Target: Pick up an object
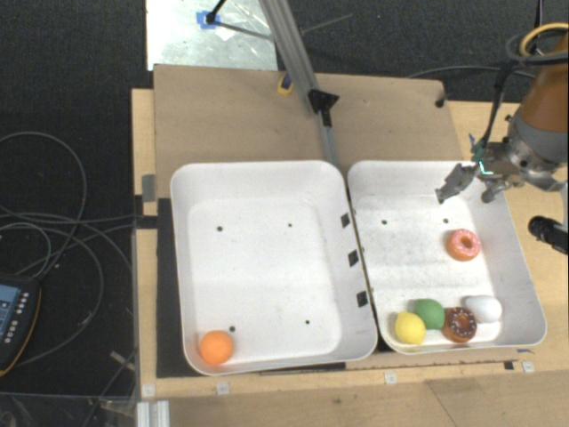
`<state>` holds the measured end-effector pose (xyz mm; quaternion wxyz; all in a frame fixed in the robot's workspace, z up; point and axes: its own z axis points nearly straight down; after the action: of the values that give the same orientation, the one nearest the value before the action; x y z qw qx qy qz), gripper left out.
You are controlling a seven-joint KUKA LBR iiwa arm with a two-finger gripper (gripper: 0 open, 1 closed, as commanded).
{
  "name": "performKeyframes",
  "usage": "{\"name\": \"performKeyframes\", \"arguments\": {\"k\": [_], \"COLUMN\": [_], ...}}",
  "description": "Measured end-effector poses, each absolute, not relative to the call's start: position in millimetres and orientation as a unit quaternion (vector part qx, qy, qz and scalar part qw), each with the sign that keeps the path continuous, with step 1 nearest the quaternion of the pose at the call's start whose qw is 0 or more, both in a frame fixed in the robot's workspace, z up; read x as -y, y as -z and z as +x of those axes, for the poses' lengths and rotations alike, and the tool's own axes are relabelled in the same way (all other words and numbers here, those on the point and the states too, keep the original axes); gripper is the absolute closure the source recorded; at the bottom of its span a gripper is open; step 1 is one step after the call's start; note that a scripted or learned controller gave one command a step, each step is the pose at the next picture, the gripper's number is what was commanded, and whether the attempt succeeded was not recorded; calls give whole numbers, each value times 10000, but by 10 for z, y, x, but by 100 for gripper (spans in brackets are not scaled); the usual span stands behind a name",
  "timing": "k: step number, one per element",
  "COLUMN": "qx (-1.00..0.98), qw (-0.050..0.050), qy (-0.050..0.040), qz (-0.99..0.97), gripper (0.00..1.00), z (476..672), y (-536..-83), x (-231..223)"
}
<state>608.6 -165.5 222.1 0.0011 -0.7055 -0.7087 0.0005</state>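
Note:
The right bin (373,194) holds a pink frosted donut (462,244) near its right wall. Along its front edge lie a yellow lemon (410,327), a green ball (429,312), a chocolate donut (460,325) and a white egg (483,309), all bunched together. In the left bin (258,185) an orange (215,347) sits in the front left corner. My gripper (465,192) hangs over the back right part of the right bin, behind the pink donut. Its fingers are spread open with nothing between them.
A grey metal pole (293,43) slants across the back of the bench toward the seam between the bins. Black clips (353,256) mark that seam. Cables (44,238) and a pendant lie on the floor at the left.

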Motion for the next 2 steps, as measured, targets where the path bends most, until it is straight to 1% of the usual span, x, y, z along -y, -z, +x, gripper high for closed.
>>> {"name": "performKeyframes", "arguments": {"k": [1, 2], "qx": [7091, 7078], "qw": [-5, 11], "qy": [3, -10], "qz": [-7051, -7064], "gripper": [0, 0], "z": [6094, 6162], "y": [-2243, -1699], "x": [1655, 1724]}}
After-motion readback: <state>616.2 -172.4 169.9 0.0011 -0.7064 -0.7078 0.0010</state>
